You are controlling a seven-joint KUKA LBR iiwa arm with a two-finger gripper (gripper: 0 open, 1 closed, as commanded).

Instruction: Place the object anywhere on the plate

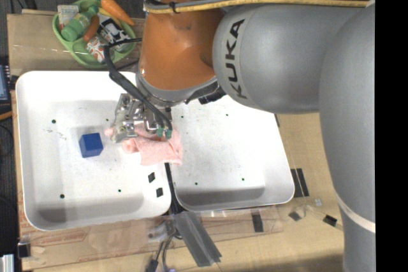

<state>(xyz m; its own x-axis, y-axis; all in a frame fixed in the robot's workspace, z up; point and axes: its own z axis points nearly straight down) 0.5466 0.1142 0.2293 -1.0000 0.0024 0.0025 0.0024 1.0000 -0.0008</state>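
A small blue cube [91, 144] lies on the floor of the left bin [38, 105], left of centre. A flat pink plate-like piece [157, 150] rests at the left bin's right side, against the wall shared by the two bins. My gripper [135, 124] hangs just above the pink piece's upper left edge, about a hand's width to the right of the cube. The metal gripper body and the orange wrist band hide whatever lies directly under the gripper.
The right bin [255, 156] sits beside the left one, its upper part covered by the grey arm. A green bowl [76, 41] with toy food, a carrot among it, stands behind the left bin's far edge.
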